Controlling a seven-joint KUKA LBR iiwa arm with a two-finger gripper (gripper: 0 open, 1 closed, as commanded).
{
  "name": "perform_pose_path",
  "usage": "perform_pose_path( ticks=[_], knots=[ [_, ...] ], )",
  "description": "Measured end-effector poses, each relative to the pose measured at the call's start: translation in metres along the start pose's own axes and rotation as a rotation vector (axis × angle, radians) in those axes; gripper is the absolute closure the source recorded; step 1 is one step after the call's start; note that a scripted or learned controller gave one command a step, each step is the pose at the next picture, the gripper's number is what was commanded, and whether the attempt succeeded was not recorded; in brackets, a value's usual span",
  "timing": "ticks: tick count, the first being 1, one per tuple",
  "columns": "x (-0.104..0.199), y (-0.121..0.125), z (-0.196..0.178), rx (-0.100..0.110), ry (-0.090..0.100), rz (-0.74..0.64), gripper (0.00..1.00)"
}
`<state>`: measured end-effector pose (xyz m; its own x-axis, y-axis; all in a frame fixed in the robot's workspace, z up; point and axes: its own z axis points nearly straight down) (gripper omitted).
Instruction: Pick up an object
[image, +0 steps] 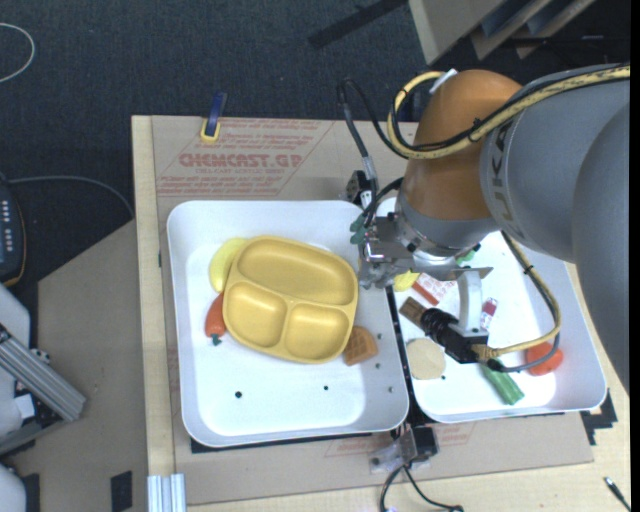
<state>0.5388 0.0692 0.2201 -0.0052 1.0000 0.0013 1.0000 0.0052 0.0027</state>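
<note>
The claw (383, 258) hangs over the wall between the bins, can't tell if it's open or shut. Closest grab looks like the yellow tray (290, 298) in the left bin (190, 330). It's probably light, stiff, slick plastic, so pinch its right rim.

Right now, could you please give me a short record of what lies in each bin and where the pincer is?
left bin: yellow divided plate; carrot at its left edge; brown piece at its near right corner
right bin: pale disc; green stick; red-and-white packet
pincer: over the divide between the bins, beside the plate's far right corner
</note>
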Motion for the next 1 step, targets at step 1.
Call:
perform_pose_path(
  ticks=[1],
  knots=[
    [0.0055,-0.0044,0.005,0.005,-0.001,0.004,1.0]
  ],
)
